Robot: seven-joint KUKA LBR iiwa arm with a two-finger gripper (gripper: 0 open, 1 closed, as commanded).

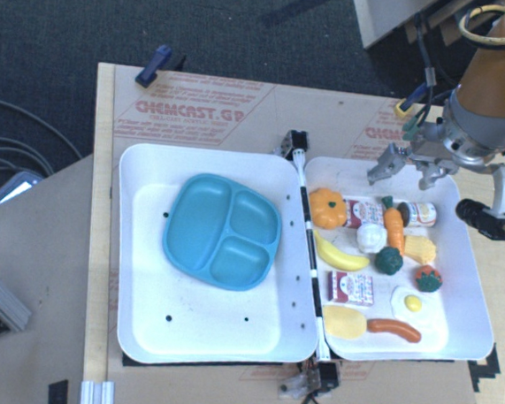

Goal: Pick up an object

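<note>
Two shallow white plastic bins sit side by side, the left bin (140, 257) holding a light blue divided plate (222, 231). In the right bin (478, 307) lie a round orange pumpkin (327, 208), a yellow banana (340, 255), an orange carrot (395, 228), a dark green broccoli floret (389, 260), a pale yellow cheese wedge (420, 249), a red strawberry (428, 278), a white fried egg with yellow yolk (412, 303), and an orange-red sausage (393, 328). The grey metal gripper (411, 170) hangs below the arm's orange band (500, 74). The brown cardboard sheet (199, 107) carries red lettering.
</note>
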